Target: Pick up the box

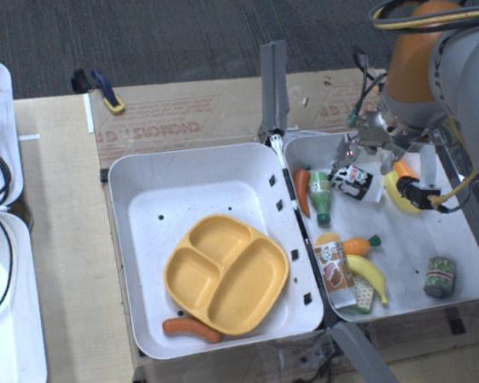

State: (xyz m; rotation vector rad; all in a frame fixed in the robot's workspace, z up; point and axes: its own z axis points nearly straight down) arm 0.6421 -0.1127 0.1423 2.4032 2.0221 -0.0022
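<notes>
The box [335,271] is a small carton with an orange top and a brown printed label. It lies flat in the right bin [462,221], close to that bin's left wall and towards the front. A banana [369,276] rests against its right side. My gripper [352,179] hangs low over the back of the same bin, beside a green bottle [320,196]. It is well behind the box and apart from it. The grey arm with its orange band [416,48] reaches in from the upper right.
Around the gripper are a carrot [304,189] and a yellow fruit [404,193]. A second carrot [358,246] lies behind the box, and a green can [439,277] stands at the front right. The left bin [142,240] holds a yellow divided plate [226,274] and a sausage [191,327].
</notes>
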